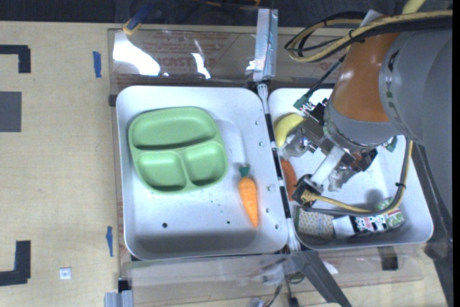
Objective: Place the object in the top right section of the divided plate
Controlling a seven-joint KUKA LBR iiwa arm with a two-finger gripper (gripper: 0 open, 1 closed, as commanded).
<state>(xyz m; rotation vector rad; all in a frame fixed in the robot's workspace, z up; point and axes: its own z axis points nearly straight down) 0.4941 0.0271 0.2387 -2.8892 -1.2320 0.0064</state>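
A green divided plate (175,147) lies in the left bin (144,230), with one wide section at the back and two small ones in front; nothing lies on it. An orange toy carrot (249,199) with a green top rests on the bin floor just right of the plate. My gripper (305,160) hangs low in the right bin (417,223), close to the wall between the bins. A yellow banana-like thing (287,126) lies just behind it and a small red-orange thing (288,171) lies beside it; the arm covers part of both.
A pale tube-shaped pack with a printed label (345,225) lies along the right bin's front wall. The grey and orange arm (374,90) covers much of the right bin. Clear plastic walls stand behind both bins.
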